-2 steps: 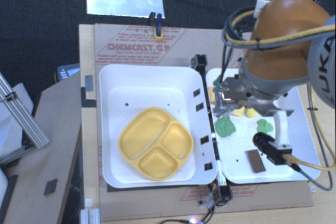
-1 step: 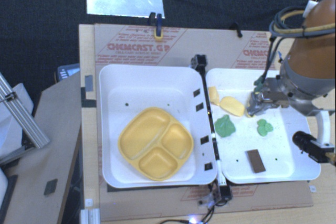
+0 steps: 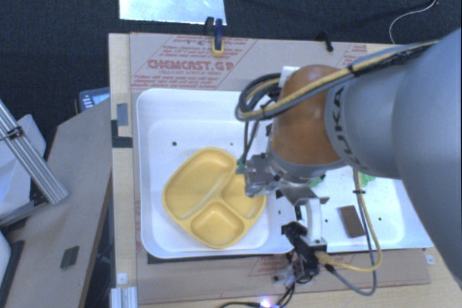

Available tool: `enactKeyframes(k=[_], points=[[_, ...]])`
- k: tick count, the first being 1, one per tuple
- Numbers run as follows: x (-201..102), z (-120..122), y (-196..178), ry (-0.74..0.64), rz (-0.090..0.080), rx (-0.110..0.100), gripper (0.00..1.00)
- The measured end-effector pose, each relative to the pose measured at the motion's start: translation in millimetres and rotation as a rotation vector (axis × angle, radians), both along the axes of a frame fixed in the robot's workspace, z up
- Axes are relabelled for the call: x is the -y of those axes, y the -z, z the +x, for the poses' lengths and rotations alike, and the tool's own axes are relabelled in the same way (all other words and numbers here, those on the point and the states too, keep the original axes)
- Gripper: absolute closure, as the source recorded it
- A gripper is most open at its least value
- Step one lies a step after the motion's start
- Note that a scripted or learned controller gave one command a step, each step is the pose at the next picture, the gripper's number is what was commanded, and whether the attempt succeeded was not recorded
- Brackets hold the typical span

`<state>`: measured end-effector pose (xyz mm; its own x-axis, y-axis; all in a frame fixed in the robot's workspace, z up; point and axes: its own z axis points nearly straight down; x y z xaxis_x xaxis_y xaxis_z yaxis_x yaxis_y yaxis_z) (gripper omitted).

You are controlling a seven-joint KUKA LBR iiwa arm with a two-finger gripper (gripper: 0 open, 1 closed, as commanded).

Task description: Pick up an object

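Yellow plastic divided tray [image 3: 206, 197] lies in the left white bin [image 3: 155, 126], its long axis slanting toward the near right, just left of and partly under the end effector [image 3: 254, 180], whose opening I cannot tell.

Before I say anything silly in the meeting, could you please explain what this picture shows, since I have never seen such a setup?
You are looking down at a slant from one fixed camera above a bench. The big grey shape with the orange band is a robot arm reaching in from the right. Under it sit two shallow white bins side by side. The left bin holds a yellow divided tray. The right bin holds a small dark brown block. The arm's wrist hangs over the divide between the bins, by the tray's right edge, and hides its gripper, so I cannot tell whether anything is held.
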<state>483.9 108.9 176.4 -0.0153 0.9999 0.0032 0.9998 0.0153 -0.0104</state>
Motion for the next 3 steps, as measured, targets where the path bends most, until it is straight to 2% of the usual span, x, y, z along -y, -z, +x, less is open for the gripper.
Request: enactKeyframes(k=[1, 2, 3], points=[[26, 33, -46, 0.015, -0.003, 0.016, 1.00], [-6, 117, -89, 0.009, -0.001, 0.023, 1.00], [-51, 100, -137, 0.006, 0.001, 0.016, 1.00]])
